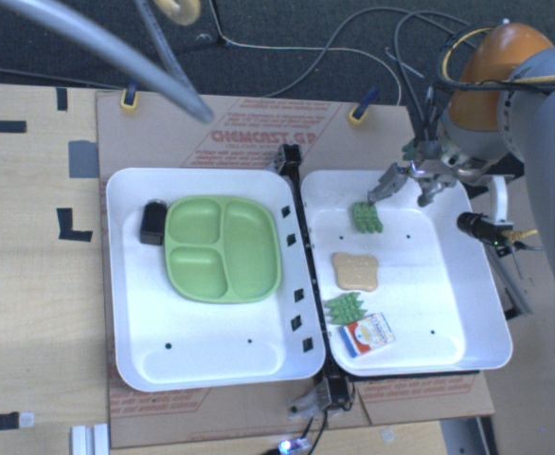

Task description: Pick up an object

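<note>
dark carpet (287, 8) behind a pale wooden bench (31, 282)

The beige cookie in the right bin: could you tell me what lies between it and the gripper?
In the camera view, a small green block lies between the cookie and the gripper.

Both bins (140, 349) are white. The divided plate (223, 249) is light green, the block (152, 223) beside it black, the leafy toys (367, 218) dark green, the cookie (355, 272) tan, the small carton (367, 334) red, white and blue.

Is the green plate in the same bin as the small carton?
No, the green plate lies in the left bin, while the carton lies in the right bin.
</note>
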Tool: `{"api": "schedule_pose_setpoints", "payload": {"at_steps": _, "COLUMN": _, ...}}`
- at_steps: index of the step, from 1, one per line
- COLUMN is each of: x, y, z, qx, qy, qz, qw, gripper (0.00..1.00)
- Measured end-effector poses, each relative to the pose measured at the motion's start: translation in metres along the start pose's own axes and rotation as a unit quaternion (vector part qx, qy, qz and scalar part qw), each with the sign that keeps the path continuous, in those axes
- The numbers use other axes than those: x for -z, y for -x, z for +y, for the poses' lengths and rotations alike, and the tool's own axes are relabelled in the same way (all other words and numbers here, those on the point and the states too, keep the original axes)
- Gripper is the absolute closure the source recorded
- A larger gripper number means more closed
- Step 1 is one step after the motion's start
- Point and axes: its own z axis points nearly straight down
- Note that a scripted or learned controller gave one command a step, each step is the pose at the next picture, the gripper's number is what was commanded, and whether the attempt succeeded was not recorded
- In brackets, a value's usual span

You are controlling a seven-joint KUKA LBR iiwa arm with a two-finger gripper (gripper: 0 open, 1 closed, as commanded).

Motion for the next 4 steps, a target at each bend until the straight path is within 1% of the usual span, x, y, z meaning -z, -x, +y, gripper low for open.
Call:
{"api": "schedule_pose_setpoints", "payload": {"at_steps": 1, "x": -0.045, "y": 0.002, "z": -0.005, "qx": 0.0, "qy": 0.0, "qz": 0.0, "qw": 1.0, "gripper": 0.0}}
{"api": "schedule_pose_setpoints", "payload": {"at_steps": 2, "x": -0.031, "y": 0.001, "z": -0.003, "qx": 0.001, "qy": 0.002, "qz": 0.0, "qw": 1.0, "gripper": 1.0}}
{"api": "schedule_pose_setpoints", "payload": {"at_steps": 3, "x": 0.011, "y": 0.0, "z": -0.003, "qx": 0.0, "qy": 0.005, "qz": 0.0, "qw": 1.0, "gripper": 1.0}}
{"api": "schedule_pose_setpoints", "payload": {"at_steps": 4, "x": 0.063, "y": 0.01, "z": 0.0, "qx": 0.0, "qy": 0.006, "qz": -0.001, "qw": 1.0, "gripper": 1.0}}
